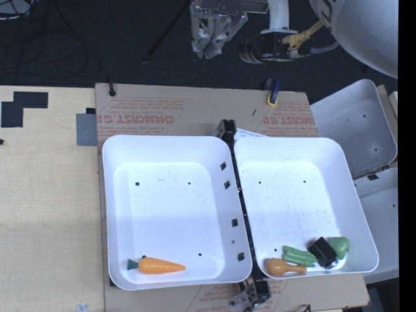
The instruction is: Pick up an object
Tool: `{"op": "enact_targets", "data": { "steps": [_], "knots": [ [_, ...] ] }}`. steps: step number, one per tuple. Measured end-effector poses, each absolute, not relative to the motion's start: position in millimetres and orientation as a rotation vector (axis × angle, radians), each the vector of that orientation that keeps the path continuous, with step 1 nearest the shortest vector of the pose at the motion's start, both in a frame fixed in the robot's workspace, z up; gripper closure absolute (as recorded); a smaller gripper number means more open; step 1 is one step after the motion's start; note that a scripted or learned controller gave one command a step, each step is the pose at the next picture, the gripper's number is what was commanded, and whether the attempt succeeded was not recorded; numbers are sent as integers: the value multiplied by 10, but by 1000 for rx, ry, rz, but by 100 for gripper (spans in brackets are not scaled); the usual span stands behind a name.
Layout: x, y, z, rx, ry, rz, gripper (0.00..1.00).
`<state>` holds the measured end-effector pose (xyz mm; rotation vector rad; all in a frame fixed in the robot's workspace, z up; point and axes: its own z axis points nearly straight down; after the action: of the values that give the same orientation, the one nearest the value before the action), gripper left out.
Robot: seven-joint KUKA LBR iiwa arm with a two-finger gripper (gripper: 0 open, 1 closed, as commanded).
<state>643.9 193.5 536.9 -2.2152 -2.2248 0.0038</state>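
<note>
The orange carrot (158, 265), with its green top pointing away from the arm's side, lies flat on the floor of the left bin (117, 174), close to that bin's near wall and far below and a little to the left of the gripper (209, 41) as the camera sees it. The gripper hangs high above the bench, beyond the far edge of both bins, over the dark floor behind the cardboard sheet (195, 112); nothing sits between its fingers, and whether they are spread or closed cannot be told from this angle. The right bin (351, 174) sits below and to the right of the gripper, and its near corner holds a small cluster: a tan pear-shaped toy (284, 267), a green pea pod (298, 256), a black block (323, 251) and a green leafy piece (339, 245), touching or overlapping one another, all well apart from the tool.
</note>
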Motion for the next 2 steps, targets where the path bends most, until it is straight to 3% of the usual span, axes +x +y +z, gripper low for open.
{"op": "enact_targets", "data": {
  "steps": [1,2],
  "knots": [
    [6438,2459,5366,-2215,-2225,4,100],
    [6428,2388,4247,-2217,-2216,25,100]
  ]
}}
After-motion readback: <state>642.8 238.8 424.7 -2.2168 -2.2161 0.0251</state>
